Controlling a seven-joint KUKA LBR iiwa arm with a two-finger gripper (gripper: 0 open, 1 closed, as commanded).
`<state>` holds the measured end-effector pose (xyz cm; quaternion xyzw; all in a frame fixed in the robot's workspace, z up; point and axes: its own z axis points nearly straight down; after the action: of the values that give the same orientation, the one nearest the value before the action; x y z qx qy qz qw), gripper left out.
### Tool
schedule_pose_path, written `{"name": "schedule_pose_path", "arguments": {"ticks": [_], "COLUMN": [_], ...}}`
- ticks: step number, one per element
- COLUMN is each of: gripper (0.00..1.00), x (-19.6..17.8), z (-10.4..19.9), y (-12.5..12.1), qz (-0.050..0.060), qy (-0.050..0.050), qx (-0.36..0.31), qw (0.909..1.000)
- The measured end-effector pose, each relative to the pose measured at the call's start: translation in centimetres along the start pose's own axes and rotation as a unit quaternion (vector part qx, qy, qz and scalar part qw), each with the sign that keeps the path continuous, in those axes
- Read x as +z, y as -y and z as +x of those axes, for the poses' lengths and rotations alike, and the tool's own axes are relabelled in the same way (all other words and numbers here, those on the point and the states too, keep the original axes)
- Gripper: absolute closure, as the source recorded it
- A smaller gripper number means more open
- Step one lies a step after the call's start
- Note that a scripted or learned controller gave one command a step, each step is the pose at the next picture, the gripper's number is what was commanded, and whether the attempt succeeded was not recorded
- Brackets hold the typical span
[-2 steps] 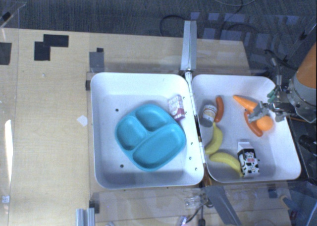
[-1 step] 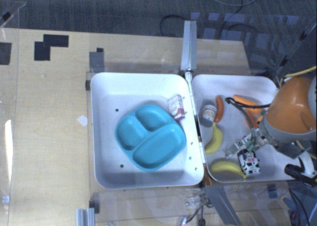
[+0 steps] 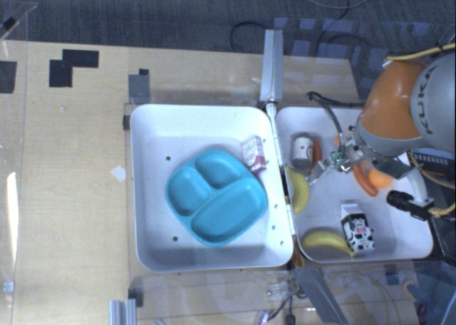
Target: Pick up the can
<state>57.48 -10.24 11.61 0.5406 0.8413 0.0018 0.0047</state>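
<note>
Wooden counter [image 3: 71, 195] carries two shallow white bins side by side, and behind it there is dark blue carpet with thin cables lying on it. On the left bin [image 3: 153, 245], a blue divided plate [image 3: 217, 197] takes the middle, with a small red and white packet [image 3: 254, 155] touching its upper right corner, close to the wall between the bins. Free white floor stays all around the plate. The right bin [image 3: 420, 245] is more crowded: one banana [image 3: 299, 189] lies along its left wall, a second banana [image 3: 325, 241] lies near the front edge, a small black and white carton [image 3: 358, 232] stands just beside it, and an orange thing [image 3: 370, 179] lies partly under the arm. The can [image 3: 303, 152] is in the upper left part of this bin, above the first banana. The jaws [image 3: 335, 161] are just to the right of the can, near it; whether they are released or clenched I cannot tell.
</note>
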Motion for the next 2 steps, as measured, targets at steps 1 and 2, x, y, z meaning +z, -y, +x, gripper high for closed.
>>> {"name": "schedule_pose_path", "arguments": {"ticks": [1,2], "gripper": [0.00,0.00], "x": [-10.2,2.8], "z": [-4.7,-3.7], "y": [-8.0,-8.8], "qz": [-0.001,0.002], "qy": [0.000,-0.001], "qx": [0.029,0.084], "qw": [0.9996,0.9964]}}
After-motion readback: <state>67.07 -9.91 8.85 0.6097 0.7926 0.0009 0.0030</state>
